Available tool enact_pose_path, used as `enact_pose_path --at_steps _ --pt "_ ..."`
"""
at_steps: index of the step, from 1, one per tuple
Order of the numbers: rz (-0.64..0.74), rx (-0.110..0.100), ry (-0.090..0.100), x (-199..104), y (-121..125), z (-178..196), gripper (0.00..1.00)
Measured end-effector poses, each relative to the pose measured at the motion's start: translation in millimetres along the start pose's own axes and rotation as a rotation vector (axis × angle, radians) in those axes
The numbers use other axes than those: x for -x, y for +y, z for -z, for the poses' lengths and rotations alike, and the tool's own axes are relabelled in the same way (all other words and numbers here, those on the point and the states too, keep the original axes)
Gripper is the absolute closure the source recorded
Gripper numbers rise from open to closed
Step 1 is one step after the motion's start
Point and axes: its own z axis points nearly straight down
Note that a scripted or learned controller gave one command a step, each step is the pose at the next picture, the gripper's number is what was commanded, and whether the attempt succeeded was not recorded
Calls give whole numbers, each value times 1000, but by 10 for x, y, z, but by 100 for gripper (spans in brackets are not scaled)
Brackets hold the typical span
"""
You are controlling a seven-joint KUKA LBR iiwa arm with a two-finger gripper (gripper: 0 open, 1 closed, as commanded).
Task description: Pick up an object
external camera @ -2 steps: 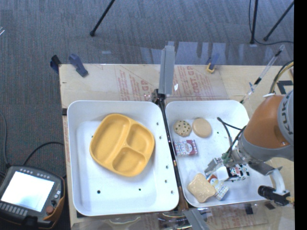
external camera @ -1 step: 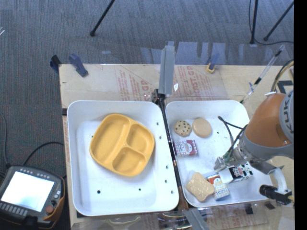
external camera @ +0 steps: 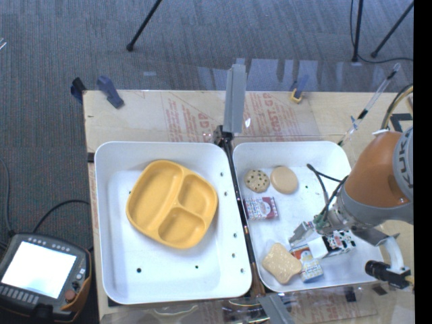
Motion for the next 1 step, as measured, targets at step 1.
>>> enact_pose_path --at_steps 1 --pt "367 6 -5 162 0 -65 0"
